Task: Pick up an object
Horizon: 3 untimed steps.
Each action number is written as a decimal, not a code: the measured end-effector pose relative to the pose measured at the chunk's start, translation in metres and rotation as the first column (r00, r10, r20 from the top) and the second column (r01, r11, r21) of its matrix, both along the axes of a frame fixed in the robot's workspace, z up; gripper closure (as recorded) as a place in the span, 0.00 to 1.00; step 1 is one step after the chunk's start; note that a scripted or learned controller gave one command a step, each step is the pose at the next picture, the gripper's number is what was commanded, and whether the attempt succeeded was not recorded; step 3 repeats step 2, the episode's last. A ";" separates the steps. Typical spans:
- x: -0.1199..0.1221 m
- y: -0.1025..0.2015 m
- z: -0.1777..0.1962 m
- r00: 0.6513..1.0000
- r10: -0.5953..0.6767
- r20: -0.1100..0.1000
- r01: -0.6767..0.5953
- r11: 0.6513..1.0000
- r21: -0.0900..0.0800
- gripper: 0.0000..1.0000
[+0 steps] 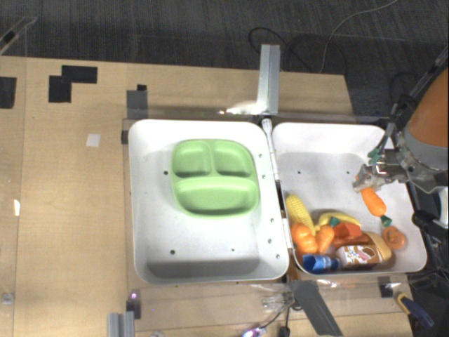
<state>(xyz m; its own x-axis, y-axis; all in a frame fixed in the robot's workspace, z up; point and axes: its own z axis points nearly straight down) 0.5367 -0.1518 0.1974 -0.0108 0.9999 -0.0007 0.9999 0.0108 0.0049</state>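
My gripper point(370, 177) hangs over the right side of the right bin point(316, 149), under the arm's orange band. An orange toy carrot point(374, 203) with a green stub lies slantwise just below and right of the gripper, its upper end touching or nearly touching the gripper's tip. Whether the carrot is gripped cannot be made out. More toy food is piled along the bin's front: a corn cob point(297, 208), an orange pepper point(304, 239), a yellow banana point(335, 220), a brown sauce bottle point(362, 253), a blue item point(319, 262) and a small orange piece point(396, 239).
The left bin point(147, 209) holds a green divided plate point(214, 176). A metal post point(269, 83) stands behind the seam between the bins. The far half of the right bin is bare white floor.
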 end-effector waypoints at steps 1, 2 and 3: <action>0.023 0.065 -0.002 0.992 -0.126 -0.002 0.126 0.992 0.002 1.00; 0.033 0.073 -0.013 0.980 -0.201 -0.002 0.201 0.980 0.002 1.00; 0.033 0.073 -0.013 0.980 -0.201 -0.002 0.201 0.980 0.002 1.00</action>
